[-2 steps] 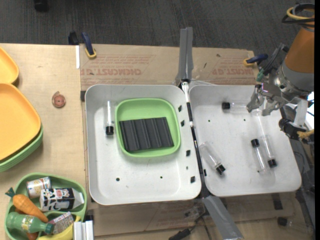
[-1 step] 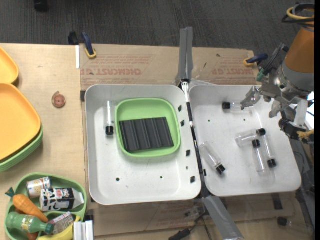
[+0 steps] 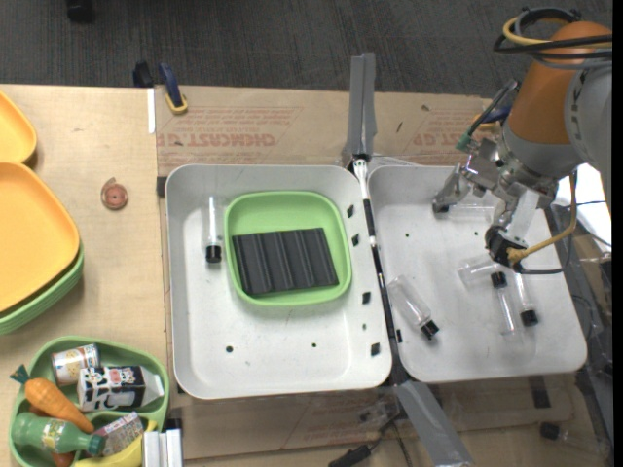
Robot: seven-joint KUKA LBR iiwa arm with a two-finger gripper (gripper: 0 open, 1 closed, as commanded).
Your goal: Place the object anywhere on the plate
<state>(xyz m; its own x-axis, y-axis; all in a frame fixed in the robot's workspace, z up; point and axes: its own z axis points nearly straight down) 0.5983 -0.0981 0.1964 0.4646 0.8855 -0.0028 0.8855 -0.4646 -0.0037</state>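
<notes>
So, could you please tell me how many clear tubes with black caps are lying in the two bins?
4. One tube lies in the left bin, left of the green plate. Three lie in the right bin: one near its left side, two below the gripper.

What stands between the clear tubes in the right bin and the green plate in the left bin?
Between the clear tubes and the green plate stand the two bins' adjoining walls. A dark ribbed slab covers much of the plate.
</notes>
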